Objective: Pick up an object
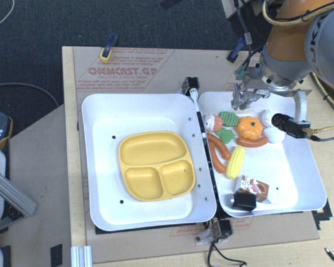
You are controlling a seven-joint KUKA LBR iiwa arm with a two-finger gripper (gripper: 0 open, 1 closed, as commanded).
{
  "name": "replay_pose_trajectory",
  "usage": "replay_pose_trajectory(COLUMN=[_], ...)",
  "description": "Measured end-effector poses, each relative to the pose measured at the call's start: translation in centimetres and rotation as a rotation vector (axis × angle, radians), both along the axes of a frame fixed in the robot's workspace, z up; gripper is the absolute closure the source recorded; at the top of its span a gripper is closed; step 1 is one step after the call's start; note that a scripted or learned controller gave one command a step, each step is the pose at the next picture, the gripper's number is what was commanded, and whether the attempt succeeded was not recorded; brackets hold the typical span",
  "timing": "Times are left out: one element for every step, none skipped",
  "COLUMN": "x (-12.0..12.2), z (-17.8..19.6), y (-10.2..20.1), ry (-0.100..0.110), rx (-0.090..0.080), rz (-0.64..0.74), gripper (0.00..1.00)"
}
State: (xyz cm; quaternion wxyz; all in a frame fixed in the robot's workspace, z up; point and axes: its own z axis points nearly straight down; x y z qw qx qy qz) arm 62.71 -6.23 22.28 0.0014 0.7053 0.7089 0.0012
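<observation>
**Gripper poised over a crowded cluster: choose one target and descend square**

The gripper [243, 100] hangs over the far part of the right bin [306, 174], its metal fingers [239, 102] pointing down with nothing visible between them; whether they are spread or closed I cannot tell at this size. Just near of it lies a green ridged toy [230, 118], and to the right of that an orange pumpkin toy [250, 127], which seems the closest graspable thing. A second green piece [224, 135] sits near of the first, touching a sausage-like toy [217, 151] that runs along the bin's left wall. A yellow corn cob [235, 161] leans beside the sausage, and a small wrapped packet [255, 187] with a black block [244, 201] lies nearest the viewer. The left bin [100, 193] holds a yellow divided plate [155, 164].

Because the toys crowd and touch one another, the descent likely goes best aimed at one item's centre, fingers straddling its narrow side. The pumpkin is round and may roll out; the flat green toy could be hard to get under. Going down straight should avoid nudging neighbours.
</observation>
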Motion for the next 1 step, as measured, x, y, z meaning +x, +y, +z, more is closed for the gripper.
replay_pose_trajectory(x=[2.02], z=[-0.08], y=[6.16], ry=[0.0], rx=[0.001], rz=[0.002], gripper=[1.0])
